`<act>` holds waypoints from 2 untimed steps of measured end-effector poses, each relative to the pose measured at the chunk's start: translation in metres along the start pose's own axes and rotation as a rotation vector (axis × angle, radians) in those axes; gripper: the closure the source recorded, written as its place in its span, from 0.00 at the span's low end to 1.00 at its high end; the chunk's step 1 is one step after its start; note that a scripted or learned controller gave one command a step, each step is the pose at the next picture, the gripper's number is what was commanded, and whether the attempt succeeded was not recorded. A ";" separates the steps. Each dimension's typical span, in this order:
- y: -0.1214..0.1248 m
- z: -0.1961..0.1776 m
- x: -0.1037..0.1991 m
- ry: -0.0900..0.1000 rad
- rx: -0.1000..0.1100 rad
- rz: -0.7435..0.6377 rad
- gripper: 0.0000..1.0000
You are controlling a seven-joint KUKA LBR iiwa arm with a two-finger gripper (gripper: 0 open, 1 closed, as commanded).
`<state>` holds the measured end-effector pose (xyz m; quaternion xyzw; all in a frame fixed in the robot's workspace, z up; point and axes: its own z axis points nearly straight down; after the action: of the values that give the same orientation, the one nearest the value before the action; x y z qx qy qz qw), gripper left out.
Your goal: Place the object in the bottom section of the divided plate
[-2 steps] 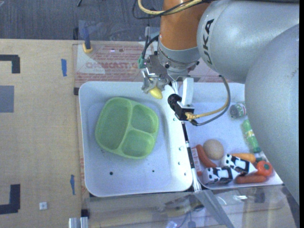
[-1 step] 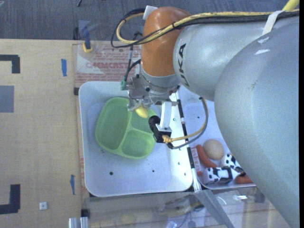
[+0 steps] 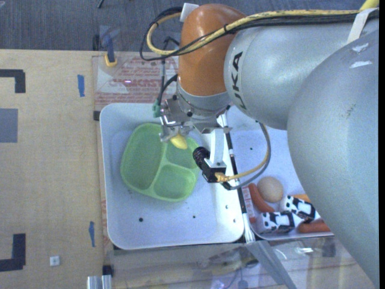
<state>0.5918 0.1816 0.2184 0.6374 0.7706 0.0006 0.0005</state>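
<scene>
Two bins (image 3: 174, 233) are sitting side by side. In the right one, an egg (image 3: 271, 189), a cow toy (image 3: 289, 214) and sausages (image 3: 260, 198) are lying. In the left one, a green plate (image 3: 147, 161) is resting; above its upper right rim the gripper (image 3: 174, 138) is pinching a yellow object (image 3: 178, 141) between its fingers.

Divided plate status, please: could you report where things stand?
Hand above green divided plate, at its upper right edge. Yellow object at fingertips, grip unconfirmed. Nothing blocking bottom section.
</scene>
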 end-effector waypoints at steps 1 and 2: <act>-0.017 -0.101 0.026 0.000 0.000 0.056 1.00; -0.012 -0.071 -0.001 -0.001 0.004 0.103 1.00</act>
<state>0.5799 0.1785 0.2891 0.6761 0.7368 -0.0013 -0.0006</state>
